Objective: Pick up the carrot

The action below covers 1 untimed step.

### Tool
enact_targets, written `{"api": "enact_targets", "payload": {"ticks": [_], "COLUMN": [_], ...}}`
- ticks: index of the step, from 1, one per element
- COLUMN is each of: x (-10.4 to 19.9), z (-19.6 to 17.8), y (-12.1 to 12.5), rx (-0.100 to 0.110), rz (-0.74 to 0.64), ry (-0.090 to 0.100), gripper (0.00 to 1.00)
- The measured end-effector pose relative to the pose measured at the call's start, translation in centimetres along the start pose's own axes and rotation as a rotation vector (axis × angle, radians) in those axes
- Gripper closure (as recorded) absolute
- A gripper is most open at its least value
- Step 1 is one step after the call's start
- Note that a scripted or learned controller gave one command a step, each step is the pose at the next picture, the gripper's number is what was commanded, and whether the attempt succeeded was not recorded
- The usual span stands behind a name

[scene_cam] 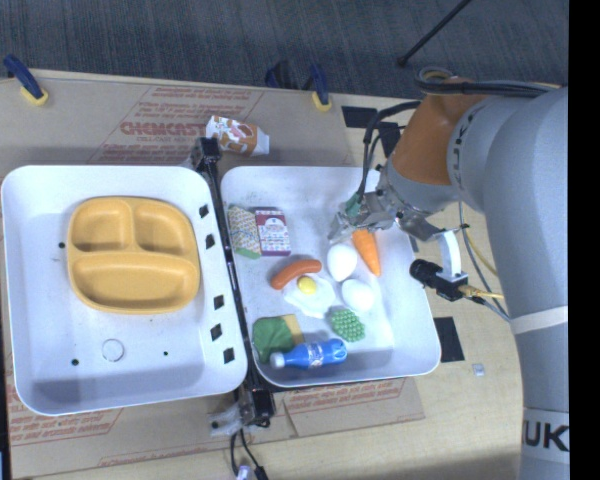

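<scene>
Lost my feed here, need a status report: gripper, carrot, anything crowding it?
Gripper low in right bin, at carrot's top end; grasp unconfirmed. Carrot lies on bin floor. White egg touching its left side; second egg just below.

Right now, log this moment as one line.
task: pick carrot | claw at carrot's top end | carrot in right bin, beside egg | lift: not yet

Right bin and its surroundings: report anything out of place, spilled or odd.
One item sits outside the bins: a small packet lies on the cardboard just behind the gap between them. Inside the right bin, the carrot, eggs and blue bottle lie loosely; nothing looks spilled or damaged.
</scene>
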State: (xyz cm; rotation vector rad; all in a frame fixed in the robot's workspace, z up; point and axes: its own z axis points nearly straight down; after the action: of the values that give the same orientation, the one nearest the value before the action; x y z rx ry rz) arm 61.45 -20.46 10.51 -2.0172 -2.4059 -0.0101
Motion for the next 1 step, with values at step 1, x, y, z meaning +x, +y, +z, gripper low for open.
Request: {"api": "enact_targets", "payload": {"ticks": [1], "x": [1.36], "z": [-10.12], "y": [1.78], "rx": [0.005], "rz": [0.153], "ry": [-0.006], "gripper": [1.0]}}
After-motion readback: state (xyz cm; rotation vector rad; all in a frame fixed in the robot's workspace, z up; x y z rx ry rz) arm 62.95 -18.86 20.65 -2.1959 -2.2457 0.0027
